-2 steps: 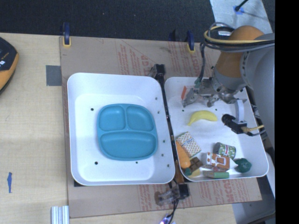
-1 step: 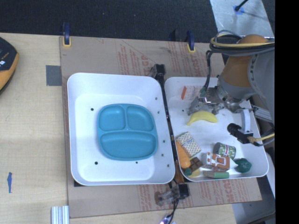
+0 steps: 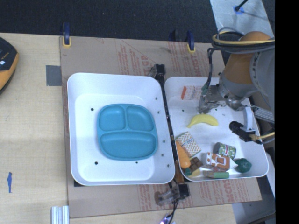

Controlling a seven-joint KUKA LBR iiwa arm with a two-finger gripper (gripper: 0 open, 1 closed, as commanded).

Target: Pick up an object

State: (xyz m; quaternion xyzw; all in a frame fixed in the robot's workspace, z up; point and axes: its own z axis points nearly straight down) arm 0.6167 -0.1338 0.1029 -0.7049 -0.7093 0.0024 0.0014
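Grey gripper [image 3: 207, 104] blurs above the banana [image 3: 203, 121], fingertips indistinct

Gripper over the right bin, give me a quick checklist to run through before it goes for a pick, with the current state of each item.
1. Gripper is above the right bin: ok, it sits over the upper part.
2. A target lies close by: ok, the yellow banana is just below it in the picture.
3. Banana is free of neighbours: ok, bare floor around it; the clutter sits at the bin's lower end.
4. Finger opening: cannot tell.
5. Nothing held already: cannot tell from this angle.
6. Left bin holds only the blue divided plate, away from the arm: ok.
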